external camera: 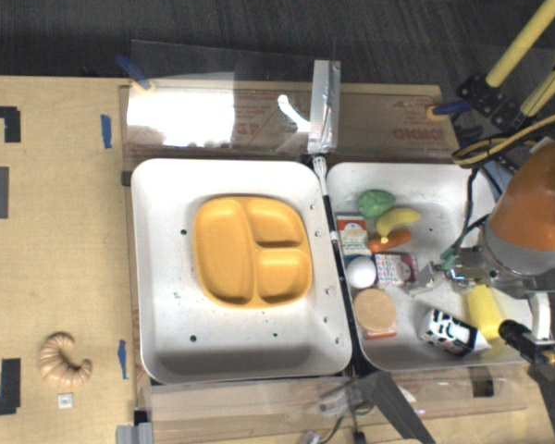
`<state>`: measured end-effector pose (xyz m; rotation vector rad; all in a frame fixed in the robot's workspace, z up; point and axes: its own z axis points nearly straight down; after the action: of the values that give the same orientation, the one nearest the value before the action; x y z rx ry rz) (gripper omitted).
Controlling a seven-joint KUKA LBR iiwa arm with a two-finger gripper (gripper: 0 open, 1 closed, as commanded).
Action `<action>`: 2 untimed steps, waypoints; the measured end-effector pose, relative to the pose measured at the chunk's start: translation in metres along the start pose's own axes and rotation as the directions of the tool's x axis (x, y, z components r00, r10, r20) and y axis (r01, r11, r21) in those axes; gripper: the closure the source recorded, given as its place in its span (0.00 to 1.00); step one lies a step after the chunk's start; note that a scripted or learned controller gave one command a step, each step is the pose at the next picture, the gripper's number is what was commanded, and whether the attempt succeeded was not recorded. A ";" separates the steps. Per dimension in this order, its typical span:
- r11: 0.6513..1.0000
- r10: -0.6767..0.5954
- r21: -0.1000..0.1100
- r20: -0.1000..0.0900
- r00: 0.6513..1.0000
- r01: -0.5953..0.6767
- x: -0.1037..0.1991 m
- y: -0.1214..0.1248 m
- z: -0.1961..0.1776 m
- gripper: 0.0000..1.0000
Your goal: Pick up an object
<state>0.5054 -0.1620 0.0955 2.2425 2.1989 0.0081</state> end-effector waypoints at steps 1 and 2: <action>1.000 0.012 -0.003 0.005 1.000 -0.012 -0.009 -0.024 -0.083 0.00; 0.958 -0.285 0.001 0.004 0.958 0.285 0.014 0.016 -0.122 0.00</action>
<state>0.5213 -0.1487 0.2174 1.8999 2.4961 0.0031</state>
